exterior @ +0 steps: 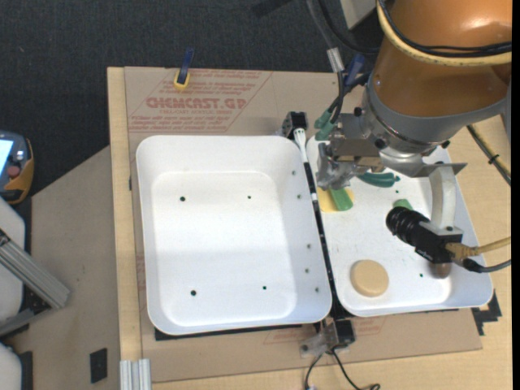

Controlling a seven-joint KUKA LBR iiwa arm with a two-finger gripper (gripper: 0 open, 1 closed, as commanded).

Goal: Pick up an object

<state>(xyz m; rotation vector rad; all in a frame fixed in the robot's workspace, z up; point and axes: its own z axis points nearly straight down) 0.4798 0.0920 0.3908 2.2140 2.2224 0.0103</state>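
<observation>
My gripper (pixel 333 177) hangs low over the far left part of the right bin (pixel 406 303), close to the wall between the two bins. Directly under it lie a green piece (pixel 342 199) and a pale yellow piece (pixel 327 201), side by side and partly covered by the gripper. A teal curved item (pixel 380 181) pokes out from beneath the wrist just to the right. A tan round disc (pixel 370 277) rests alone near the bin's front edge. I see nothing lifted off the bin floor.
The left bin (pixel 219 234) sits beside the right one, their rims touching. Both stand on a cardboard sheet (pixel 203 96) with a small yellow and blue clamp (pixel 184 71) at its far edge. The bulky arm covers the right bin's back.
</observation>
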